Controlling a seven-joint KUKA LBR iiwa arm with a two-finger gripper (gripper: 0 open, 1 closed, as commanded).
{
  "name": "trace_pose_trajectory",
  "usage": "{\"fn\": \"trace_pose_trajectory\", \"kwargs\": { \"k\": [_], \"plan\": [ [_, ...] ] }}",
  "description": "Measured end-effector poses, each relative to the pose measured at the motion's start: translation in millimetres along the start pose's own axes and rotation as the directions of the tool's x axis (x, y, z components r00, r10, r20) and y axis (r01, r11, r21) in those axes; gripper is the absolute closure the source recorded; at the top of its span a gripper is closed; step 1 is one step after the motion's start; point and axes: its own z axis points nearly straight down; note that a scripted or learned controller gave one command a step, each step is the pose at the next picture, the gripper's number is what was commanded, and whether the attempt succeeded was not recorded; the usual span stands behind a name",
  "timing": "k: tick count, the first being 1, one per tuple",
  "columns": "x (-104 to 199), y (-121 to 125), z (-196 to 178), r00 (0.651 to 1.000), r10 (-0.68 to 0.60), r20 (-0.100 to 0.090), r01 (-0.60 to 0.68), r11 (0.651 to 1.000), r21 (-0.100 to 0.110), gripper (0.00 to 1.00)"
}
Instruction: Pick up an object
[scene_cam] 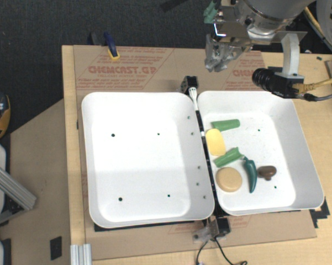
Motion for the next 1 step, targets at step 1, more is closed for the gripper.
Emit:
{"fn": "trace_pose_trajectory", "kwargs": {
  "k": [1],
  "plan": [
    [48.5,-9.4,-24.9,1.000,0.001,0.002,-0.001,1.000,0.012,1.00]
  ]
}}
